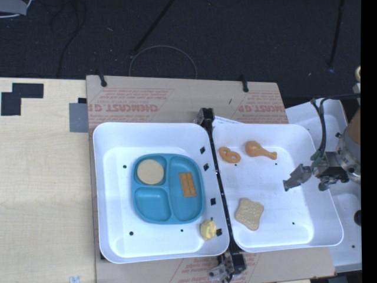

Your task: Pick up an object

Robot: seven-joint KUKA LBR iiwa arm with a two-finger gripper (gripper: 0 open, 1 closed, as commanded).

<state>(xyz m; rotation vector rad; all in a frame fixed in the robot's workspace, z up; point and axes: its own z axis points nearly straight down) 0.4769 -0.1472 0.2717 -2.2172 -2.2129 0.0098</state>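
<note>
Toast-shaped object (249, 213) lies in right bin (294, 135), fingers (293, 180) nearby above.

This looks like a robotics lab or test bench rather than a home. Two shallow white bins (112, 158) sit side by side on a sheet of printed cardboard (182, 102), clamped at its 12 o'clock edge, on a pale wooden bench (41, 181). Black cables (159, 55) trail over dark carpet (235, 28) toward 12 o'clock. At 3 o'clock a machine's wrist with wiring (330, 170) reaches in. Toy food pieces and a blue divided tray (168, 188) suggest staged trials.
</note>
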